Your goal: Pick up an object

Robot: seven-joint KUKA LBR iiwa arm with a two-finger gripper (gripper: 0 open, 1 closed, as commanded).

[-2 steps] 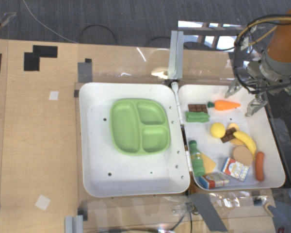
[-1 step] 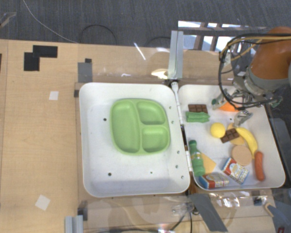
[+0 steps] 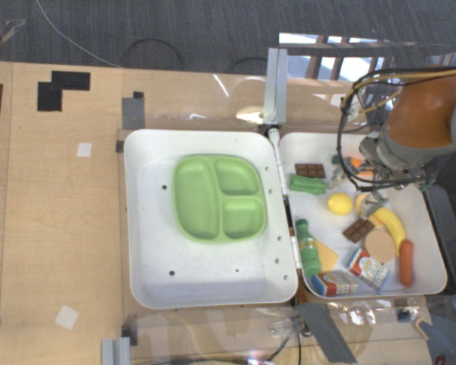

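toys heaped in the right bin, so the pick had to come from there. lemon lay near the middle of that heap, just beside the tool and judged the likeliest target, though not certain. banana curved just below and right of the tool, touching a round tan slice. small brown chocolate piece tilted between lemon and banana. another chocolate bar sat flat toward the far wall, with a green pod-like toy just under it. green bottle lay lengthwise along the divider side, probably rolled there against the wall. sausage rested near the right rim, beside a small carton; a second carton lay at the near edge.

hovered low over the clutter, wrist and cables crowding the tool's tip; state of the tool: cannot tell. nothing seen between it and any toy, so no grasp claimed.

left bin carried a green divided plate, lying flat and central, well apart from the toys, likely a drop spot. both bins side by side on the bench.

judged an early stage, pick not yet made. crowding around the lemon likely to cause a slip or a nudge of neighbours.
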